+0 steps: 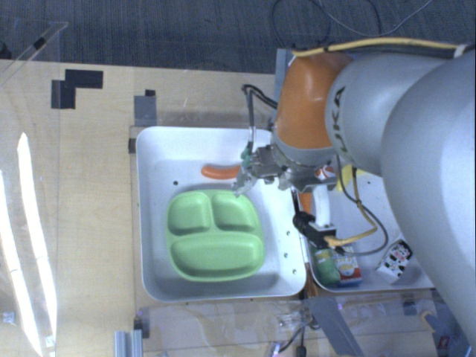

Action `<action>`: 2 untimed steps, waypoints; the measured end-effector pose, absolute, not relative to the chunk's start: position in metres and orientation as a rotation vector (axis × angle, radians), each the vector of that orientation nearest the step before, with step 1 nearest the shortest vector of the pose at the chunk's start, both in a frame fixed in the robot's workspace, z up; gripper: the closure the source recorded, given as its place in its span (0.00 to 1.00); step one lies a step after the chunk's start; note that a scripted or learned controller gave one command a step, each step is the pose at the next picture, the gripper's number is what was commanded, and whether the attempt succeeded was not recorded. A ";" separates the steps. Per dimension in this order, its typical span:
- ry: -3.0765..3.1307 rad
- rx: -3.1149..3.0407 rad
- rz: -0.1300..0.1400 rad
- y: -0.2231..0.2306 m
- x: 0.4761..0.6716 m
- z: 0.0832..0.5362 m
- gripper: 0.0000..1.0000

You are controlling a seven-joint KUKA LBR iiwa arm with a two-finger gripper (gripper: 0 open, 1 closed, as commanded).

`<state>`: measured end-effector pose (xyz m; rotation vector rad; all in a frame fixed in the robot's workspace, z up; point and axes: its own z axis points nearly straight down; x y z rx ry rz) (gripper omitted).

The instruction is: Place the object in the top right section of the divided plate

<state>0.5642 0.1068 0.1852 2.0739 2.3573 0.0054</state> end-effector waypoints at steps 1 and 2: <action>2.355 2.072 0.013 0.106 0.566 0.197 1.00; 2.499 1.896 0.006 0.050 0.628 0.192 1.00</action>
